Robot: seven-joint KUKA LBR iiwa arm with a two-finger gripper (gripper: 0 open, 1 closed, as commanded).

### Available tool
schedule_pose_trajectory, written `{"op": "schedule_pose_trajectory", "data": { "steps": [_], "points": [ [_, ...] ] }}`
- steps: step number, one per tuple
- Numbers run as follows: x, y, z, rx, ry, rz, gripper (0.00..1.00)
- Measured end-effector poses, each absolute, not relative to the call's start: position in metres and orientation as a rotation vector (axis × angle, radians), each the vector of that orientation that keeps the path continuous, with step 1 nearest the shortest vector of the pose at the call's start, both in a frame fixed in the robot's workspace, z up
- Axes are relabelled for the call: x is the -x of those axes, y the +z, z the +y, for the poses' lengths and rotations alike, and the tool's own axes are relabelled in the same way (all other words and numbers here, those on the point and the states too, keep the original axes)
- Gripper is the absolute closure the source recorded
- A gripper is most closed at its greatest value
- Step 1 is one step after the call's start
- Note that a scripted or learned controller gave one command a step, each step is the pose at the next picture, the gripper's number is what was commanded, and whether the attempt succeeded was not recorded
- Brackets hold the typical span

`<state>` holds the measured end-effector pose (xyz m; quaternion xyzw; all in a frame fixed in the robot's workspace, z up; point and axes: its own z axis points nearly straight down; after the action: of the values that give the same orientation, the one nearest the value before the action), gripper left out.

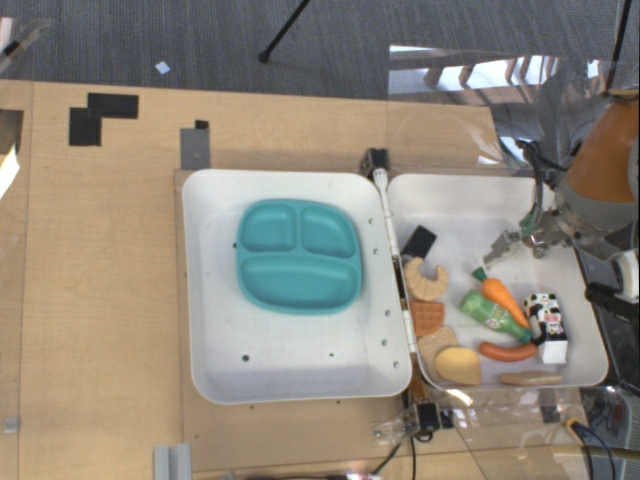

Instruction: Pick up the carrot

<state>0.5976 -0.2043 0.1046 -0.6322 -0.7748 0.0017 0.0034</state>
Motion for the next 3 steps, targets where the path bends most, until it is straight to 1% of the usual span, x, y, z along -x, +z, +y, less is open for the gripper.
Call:
{"op": "schedule_pose_trajectory", "data": {
  "steps": [1, 2, 3],
  "points": [
    [-0.573, 0.089, -0.152, 1.773, -0.008, -2.607, 0.00],
    [-0.546, 0.089, -0.140, 2.032, -0.014, -2.415, 0.00],
    [-0.492, 0.090, -0.142, 2.085, -0.015, -2.370, 0.00]
  ]
}}
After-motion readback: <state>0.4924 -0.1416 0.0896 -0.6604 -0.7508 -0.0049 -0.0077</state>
